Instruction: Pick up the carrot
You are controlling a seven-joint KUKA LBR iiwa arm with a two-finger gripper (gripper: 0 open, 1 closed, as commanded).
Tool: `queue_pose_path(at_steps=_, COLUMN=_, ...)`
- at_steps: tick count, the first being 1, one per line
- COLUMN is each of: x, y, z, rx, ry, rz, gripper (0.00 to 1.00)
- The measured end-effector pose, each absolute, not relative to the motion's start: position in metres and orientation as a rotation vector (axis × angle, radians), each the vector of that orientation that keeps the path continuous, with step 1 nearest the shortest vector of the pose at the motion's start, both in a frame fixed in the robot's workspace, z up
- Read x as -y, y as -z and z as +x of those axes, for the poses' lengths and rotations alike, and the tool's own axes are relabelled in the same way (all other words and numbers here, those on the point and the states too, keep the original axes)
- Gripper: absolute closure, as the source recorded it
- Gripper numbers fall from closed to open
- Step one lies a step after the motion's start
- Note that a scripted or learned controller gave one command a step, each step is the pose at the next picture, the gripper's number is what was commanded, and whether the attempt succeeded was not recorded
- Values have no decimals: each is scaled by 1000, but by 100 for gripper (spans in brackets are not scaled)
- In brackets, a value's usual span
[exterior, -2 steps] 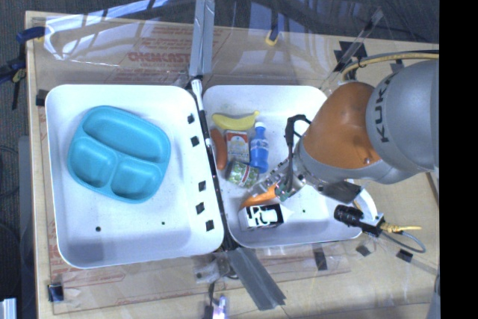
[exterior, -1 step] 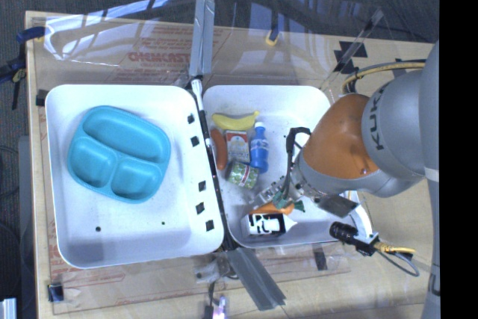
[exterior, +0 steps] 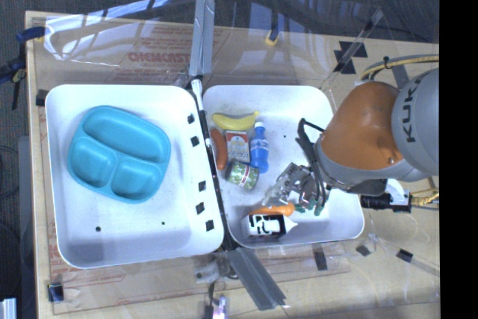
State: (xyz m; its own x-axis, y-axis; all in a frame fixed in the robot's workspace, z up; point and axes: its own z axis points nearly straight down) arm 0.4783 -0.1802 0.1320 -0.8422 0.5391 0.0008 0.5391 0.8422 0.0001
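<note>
Left bin (exterior: 75,235): blue divided plate (exterior: 118,152). Right bin (exterior: 317,97), from its left wall: orange carrot (exterior: 219,148), upright against the wall; yellow banana (exterior: 233,119); small carton (exterior: 237,143); blue bottle (exterior: 259,149); green can (exterior: 243,174). Lower: black-and-white box (exterior: 266,225). Gripper (exterior: 293,196) over orange piece (exterior: 278,211); finger state impossible to tell.

Arm (exterior: 381,134) cut off at three o'clock edge; finger spacing of gripper (exterior: 299,190) too small to tell; label on small can (exterior: 242,173) illegible.
</note>
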Motion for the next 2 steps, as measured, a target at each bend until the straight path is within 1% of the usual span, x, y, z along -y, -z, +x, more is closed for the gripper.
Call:
queue_pose_path(at_steps=1, x=209, y=-90, z=480, rx=2797, ry=1, rz=-1430, gripper=0)
queue_pose_path(at_steps=2, x=190, y=-136, z=478, rx=2966, ry=1, rz=-1033, gripper=0)
